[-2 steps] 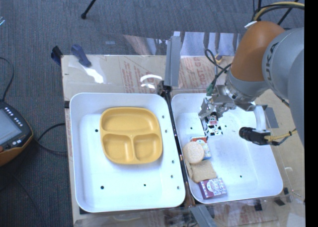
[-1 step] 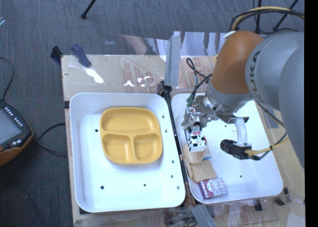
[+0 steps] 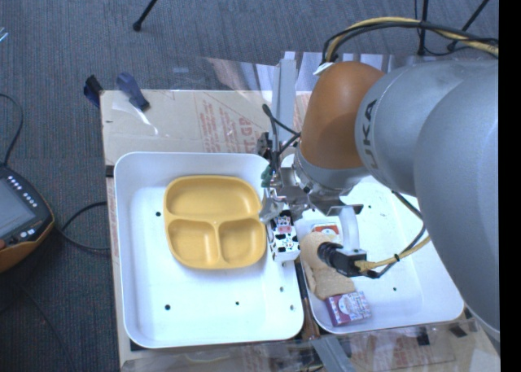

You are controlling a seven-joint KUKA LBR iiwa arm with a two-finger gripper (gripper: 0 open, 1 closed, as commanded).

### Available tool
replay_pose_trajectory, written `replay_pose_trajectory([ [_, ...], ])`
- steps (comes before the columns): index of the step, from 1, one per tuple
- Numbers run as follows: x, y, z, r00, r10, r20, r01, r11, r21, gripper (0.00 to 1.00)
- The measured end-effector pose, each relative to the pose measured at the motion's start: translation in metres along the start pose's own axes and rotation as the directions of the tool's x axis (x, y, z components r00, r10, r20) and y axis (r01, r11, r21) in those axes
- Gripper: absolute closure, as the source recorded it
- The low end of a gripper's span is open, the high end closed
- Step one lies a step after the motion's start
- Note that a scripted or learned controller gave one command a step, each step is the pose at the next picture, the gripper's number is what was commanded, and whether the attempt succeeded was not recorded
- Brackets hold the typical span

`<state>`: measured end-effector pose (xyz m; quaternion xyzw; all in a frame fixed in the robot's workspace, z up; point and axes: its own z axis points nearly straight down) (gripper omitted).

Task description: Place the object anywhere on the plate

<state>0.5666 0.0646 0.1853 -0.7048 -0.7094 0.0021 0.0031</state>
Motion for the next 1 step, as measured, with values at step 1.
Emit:
replay_pose_trajectory([
  [1, -0.0019, 0.0003, -0.0002, 1.000, 0.003, 0.001, -0.003, 1.000, -0.001, 0.00],
])
